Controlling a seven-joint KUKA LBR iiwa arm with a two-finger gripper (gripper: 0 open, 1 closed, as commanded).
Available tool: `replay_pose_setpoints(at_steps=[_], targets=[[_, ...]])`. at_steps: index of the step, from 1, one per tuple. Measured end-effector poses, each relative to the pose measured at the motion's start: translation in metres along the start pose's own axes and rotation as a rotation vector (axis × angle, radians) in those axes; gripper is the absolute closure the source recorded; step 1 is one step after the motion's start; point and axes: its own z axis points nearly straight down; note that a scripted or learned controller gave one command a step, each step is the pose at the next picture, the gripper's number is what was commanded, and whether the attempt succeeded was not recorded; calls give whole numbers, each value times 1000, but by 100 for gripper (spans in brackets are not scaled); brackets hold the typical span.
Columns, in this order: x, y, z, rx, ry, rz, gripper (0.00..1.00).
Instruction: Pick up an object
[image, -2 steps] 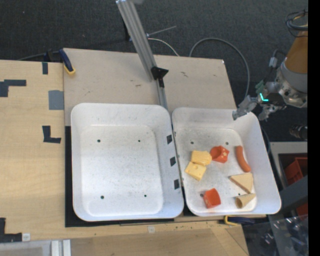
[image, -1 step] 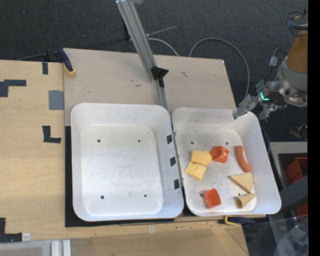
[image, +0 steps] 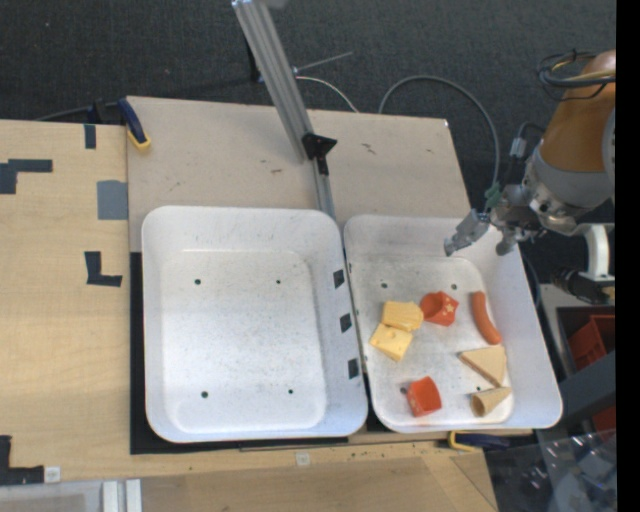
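Camera view, arm: the grey arm with its orange band comes in from the right; its end effector (image: 492, 236) hangs above the upper right rim of the right bin (image: 400, 240).
Camera view, end effector state: two fingers are spread apart with nothing between them, so it is open and carrying nothing.
Camera view, task's things: all lie in the right bin, in its lower half, well below the end effector.
Count, yellow blocks: two, touching, one (image: 402, 316) above the other (image: 391, 342).
Count, red pieces: two, one (image: 439, 308) just beside the upper yellow block, one (image: 424, 396) near the bin's lower edge.
Count, sausage: one (image: 485, 317), lying lengthwise near the right wall.
Count, tan wedges: two, the larger (image: 484, 362) above the smaller (image: 491, 402).
Count, bins: two; the left bin (image: 240, 230) holds no objects.
Step in hand: the approach, as I judge it; no object is picked yet.
Next move calls for: shifting over one piece and descending with the fingers astride it; the sausage or upper red piece lies nearest.
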Motion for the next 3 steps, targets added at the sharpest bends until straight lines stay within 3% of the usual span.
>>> replay_pose_setpoints(at_steps=[2, 3], targets=[[-1, -20, 110, 2, 0, 1, 0], [0, -18, 97, -3, 0, -1, 100]])
